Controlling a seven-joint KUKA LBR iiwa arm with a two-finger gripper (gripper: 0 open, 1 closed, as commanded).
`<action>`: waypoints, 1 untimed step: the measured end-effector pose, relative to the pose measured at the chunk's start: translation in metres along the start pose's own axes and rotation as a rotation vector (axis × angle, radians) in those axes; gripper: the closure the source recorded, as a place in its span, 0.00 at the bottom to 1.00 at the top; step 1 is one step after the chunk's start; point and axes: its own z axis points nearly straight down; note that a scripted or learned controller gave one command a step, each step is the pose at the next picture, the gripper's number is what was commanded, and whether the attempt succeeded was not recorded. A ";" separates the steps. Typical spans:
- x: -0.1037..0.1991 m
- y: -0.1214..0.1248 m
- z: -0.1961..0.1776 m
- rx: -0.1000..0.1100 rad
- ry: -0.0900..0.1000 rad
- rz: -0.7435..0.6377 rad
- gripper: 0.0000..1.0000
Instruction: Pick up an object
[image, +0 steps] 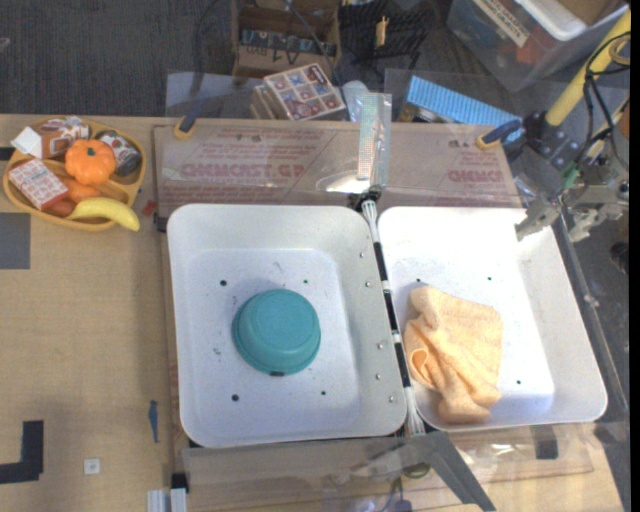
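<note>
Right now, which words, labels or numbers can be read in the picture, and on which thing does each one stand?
Red print on the left cardboard sheet: too blurred to read.
Red print on the right cardboard sheet: too blurred.
Patterned box behind the bins: too small.

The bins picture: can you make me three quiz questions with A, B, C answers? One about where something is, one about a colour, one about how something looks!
1. Where is the bowl?
A. Left bin
B. Right bin
C. On the bench

2. What colour is the cloth?
A. Blue
B. Orange
C. Green

3. How does the bowl sit?
A. Upside down
B. Right way up, full of fruit
C. On its side

Answers: 1 A, the bowl sits in the middle of the left bin. 2 B, the cloth in the right bin is pale orange. 3 A, its flat bottom faces up.
</note>
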 end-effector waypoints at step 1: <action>-0.014 -0.016 -0.003 0.000 -0.001 -0.007 0.00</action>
